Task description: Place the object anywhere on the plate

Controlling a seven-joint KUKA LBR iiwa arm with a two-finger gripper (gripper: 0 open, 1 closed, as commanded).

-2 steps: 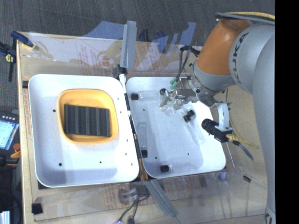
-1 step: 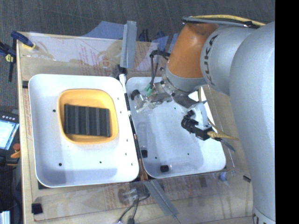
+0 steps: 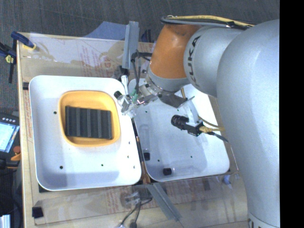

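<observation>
A yellow plate (image 3: 90, 99) with a dark ridged centre lies in the left white bin (image 3: 71, 175). My gripper (image 3: 125, 100) hangs over the seam between the two bins, just past the plate's right rim, at the upper left corner of the right bin (image 3: 190, 167). The wrist and its cables cover the fingertips, and nothing I can make out sits between them. A small dark item (image 3: 166, 171) lies near the front of the right bin, and another dark bit (image 3: 146, 156) sits by its left wall.
The big grey arm with its orange band (image 3: 173, 51) covers most of the right bin's back and right side. A black connector with a cable (image 3: 185, 123) juts from the wrist over the right bin. Metal struts (image 3: 161, 201) lie on the bench in front.
</observation>
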